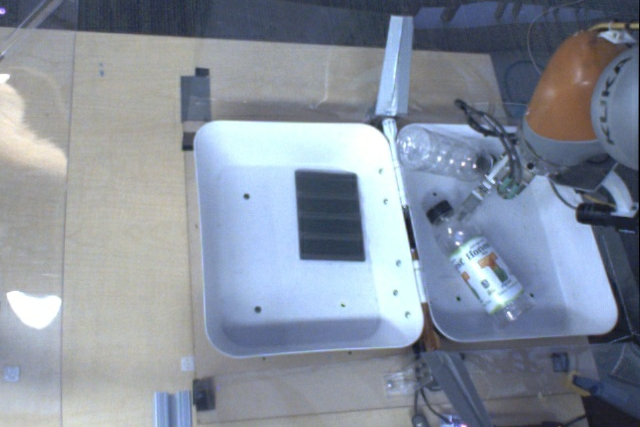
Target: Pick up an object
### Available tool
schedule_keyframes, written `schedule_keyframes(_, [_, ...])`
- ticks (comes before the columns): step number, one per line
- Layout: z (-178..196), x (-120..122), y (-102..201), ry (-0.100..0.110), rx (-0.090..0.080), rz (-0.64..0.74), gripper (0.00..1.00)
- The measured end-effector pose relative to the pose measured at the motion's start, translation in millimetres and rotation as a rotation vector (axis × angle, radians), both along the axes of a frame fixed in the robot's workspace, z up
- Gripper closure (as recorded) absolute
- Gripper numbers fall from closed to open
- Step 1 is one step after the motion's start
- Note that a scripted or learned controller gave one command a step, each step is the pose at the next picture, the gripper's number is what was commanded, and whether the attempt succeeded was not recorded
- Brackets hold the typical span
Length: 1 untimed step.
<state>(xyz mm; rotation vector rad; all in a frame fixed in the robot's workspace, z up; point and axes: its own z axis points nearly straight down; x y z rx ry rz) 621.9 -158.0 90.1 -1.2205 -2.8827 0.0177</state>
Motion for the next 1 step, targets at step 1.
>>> schedule_keyframes(1, [11.6,-48.5,25.8,-0.073,-0.017,-0.001,0.00])
